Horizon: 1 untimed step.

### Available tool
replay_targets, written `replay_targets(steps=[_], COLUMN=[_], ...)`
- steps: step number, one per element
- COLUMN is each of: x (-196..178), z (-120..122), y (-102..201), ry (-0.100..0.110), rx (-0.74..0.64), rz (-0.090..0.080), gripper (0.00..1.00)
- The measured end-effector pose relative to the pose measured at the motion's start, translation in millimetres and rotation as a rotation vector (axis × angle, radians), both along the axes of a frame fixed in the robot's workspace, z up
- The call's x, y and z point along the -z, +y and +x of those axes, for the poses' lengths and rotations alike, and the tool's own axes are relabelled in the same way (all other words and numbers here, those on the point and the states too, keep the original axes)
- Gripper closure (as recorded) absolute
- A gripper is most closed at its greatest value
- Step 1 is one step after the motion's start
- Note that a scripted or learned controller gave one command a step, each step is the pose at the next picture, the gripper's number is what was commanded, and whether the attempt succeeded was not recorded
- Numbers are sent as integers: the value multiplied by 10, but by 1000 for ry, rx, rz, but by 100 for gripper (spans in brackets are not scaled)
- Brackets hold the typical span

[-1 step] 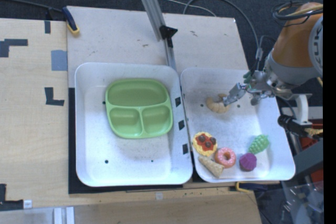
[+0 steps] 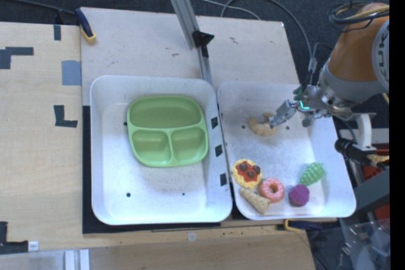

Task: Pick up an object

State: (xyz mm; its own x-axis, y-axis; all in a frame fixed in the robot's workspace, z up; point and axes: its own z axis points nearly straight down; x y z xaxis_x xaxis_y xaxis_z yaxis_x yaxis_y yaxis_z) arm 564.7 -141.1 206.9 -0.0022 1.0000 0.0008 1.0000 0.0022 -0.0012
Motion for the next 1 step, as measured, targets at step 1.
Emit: replay_targets(steps=[1], x=[609], z=[-81], y=[-39], ry=[7], rx=[1], rz=[0], gripper=[0])
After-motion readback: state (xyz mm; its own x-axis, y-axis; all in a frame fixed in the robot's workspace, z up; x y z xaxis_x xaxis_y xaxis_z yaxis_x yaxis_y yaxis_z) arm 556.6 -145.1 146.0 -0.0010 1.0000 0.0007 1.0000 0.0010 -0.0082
